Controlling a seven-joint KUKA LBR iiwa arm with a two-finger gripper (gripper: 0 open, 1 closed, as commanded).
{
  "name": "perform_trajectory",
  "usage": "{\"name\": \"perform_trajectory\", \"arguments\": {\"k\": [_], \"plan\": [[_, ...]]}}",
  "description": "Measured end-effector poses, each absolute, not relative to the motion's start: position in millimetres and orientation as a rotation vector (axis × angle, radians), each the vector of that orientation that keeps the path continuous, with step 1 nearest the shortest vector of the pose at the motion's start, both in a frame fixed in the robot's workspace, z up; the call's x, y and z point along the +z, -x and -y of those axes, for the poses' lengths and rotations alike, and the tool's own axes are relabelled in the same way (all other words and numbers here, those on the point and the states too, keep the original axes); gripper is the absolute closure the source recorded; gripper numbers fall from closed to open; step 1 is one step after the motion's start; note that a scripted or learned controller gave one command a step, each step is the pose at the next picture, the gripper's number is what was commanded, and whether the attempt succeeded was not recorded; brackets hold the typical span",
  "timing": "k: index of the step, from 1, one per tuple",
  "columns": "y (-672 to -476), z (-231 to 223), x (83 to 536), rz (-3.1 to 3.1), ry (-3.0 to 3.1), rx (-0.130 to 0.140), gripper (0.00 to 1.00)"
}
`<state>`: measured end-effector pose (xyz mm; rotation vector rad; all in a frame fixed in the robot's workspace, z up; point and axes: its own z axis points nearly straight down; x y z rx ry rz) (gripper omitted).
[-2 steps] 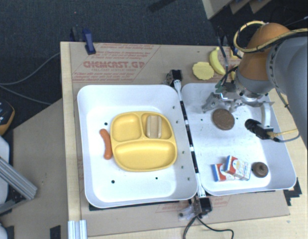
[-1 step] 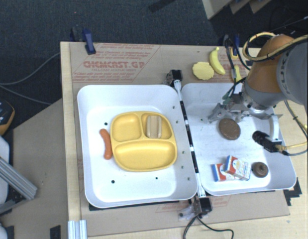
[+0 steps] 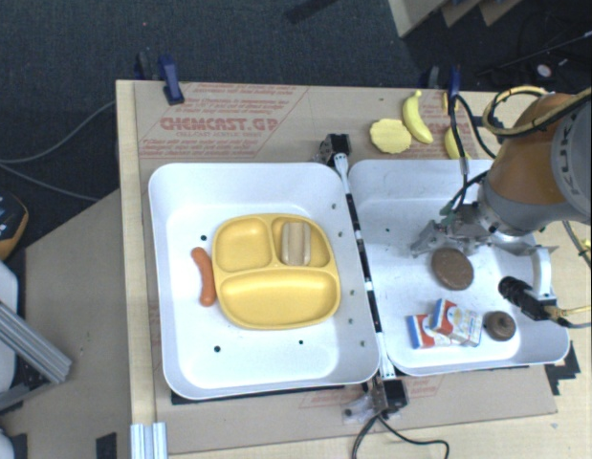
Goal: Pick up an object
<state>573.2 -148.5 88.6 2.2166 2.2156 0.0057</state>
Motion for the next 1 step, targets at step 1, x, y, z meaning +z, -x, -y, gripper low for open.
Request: {"name": "perform_trajectory", "arguments": {"k": [1], "plan": [[-539.0,155.1,88.8,-2.214,-2.215,0.007,0.00]]}}
